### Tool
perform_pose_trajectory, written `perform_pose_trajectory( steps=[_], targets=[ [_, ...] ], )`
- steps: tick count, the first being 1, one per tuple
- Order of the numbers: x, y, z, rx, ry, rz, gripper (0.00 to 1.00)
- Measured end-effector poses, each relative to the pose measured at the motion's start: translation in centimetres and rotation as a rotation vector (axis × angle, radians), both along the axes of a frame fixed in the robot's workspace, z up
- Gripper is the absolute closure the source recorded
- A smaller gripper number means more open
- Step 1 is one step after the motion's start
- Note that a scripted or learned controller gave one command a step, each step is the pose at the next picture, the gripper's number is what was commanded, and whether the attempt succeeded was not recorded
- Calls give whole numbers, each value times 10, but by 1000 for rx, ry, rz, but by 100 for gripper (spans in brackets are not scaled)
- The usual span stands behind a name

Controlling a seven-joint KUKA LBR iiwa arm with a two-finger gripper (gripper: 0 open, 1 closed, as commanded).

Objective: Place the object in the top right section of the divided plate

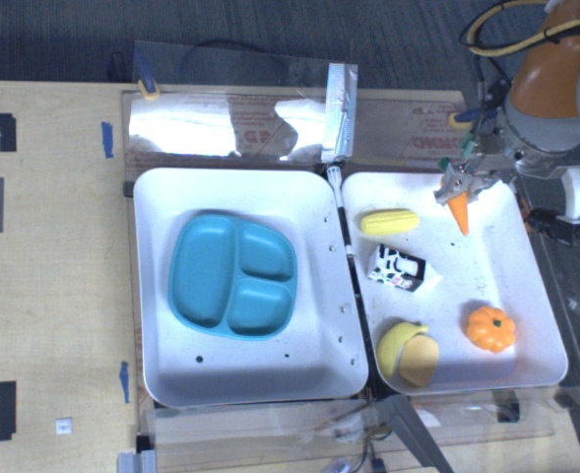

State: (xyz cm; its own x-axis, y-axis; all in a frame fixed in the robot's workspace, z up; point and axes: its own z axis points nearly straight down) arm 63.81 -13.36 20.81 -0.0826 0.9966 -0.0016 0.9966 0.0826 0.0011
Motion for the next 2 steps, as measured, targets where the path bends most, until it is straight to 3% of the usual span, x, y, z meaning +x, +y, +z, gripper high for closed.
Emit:
perform_pose_trajectory(
  steps=[1,2],
  targets=[
    [7,52,14,2,-4,-42,100],
    [21,5,-92,-1,-21,49,100]
  ],
)
